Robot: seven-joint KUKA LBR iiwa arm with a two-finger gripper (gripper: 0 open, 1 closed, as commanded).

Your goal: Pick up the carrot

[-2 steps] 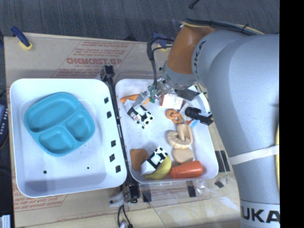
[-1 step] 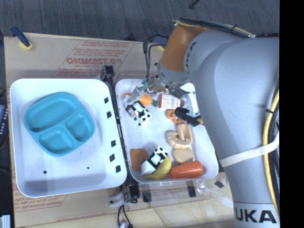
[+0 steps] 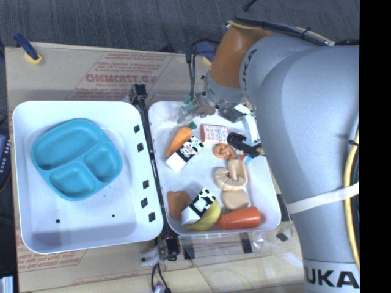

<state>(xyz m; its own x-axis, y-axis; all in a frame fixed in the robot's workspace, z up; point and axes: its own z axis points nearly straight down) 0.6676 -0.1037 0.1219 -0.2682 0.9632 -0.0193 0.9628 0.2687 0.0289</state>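
Note:
The carrot (image 3: 179, 139) is orange with a green top and lies at a slant in the back left part of the right bin (image 3: 157, 116). My gripper (image 3: 190, 110) hangs low over the bin's back edge, just behind and above the carrot's green end. The grey arm with its orange band (image 3: 232, 57) reaches in from the right and covers the bin's right side. Nothing shows held in the gripper.
Against the carrot's front lies a black-and-white checkered block (image 3: 190, 149). A pretzel (image 3: 223, 151), beige pieces (image 3: 233, 177), a red sausage (image 3: 239, 218), a banana (image 3: 208, 218) and a brown slice (image 3: 177, 202) crowd the right bin. The left bin (image 3: 24, 224) holds a blue divided plate (image 3: 76, 157).

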